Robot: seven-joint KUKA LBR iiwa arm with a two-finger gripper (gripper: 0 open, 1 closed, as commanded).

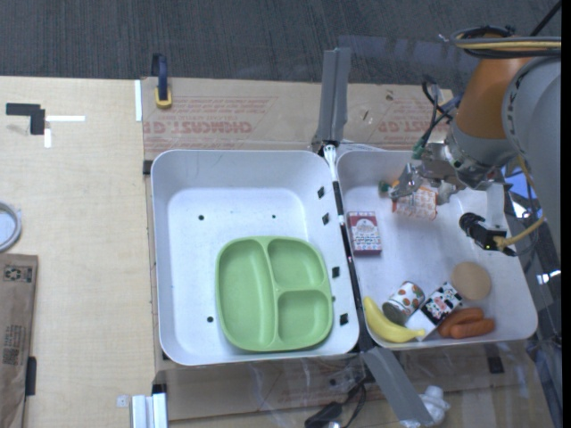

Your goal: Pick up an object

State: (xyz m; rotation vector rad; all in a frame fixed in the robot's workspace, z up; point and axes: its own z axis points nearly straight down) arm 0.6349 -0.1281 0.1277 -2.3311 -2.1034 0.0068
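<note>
The single overhead view looks down at a slant on two shallow white bins set side by side on a wooden bench. The left bin (178, 239) carries a light green divided plate (275, 292) with three compartments, lying toward the near right part of its floor. The right bin (517, 283) holds the loose objects: a small red box (364, 234) lies near its left wall about midway back; along the near edge sit a yellow banana (390, 323), a small patterned can (405, 300) just behind it, a black-and-white carton (441, 303) beside the can, and two orange-red sausages (466, 325) touching each other at the near right corner, with a tan round ball (471, 281) just behind them. The grey arm (535, 105) with its orange band enters from the right and bends down over the far part of the right bin. Its gripper (416, 188) sits low there, and a small whitish, red-speckled packet (416, 204) lies directly under or against it; whether the packet is between the fingers cannot be told, since the wrist hardware and cables crowd that spot, and the jaws' state cannot be made out either. A blue-and-yellow clamp (161, 83) stands on the brown board behind the left bin, and a roll of tape (7, 227) rests at the bench's left edge.
</note>
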